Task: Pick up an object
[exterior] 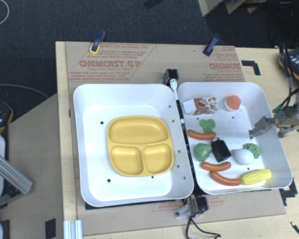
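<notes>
The right white bin (259, 96) holds several toy foods. At its back lie a brown-and-white packet (205, 104) and an orange-red round piece (233, 102). A green broccoli (207, 125) sits above an orange sausage (201, 134). Lower down are a green pepper (202, 151), a black block (220, 150), a white egg (242, 156) and a leafy green piece (253, 149). Two more sausages (215, 166) (225, 179) and a yellow corn cob (256, 176) lie near the front rim. My gripper (259, 127) hangs over the bin's right side, above and right of the egg, with nothing visibly in it.
The left white bin (89, 148) carries a yellow divided plate (139, 145). Both bins rest on a cardboard-covered bench (139, 59) held by a yellow-and-blue clamp (96, 43) and a blue clamp (211, 45) at the back. Cables and gear crowd the right edge.
</notes>
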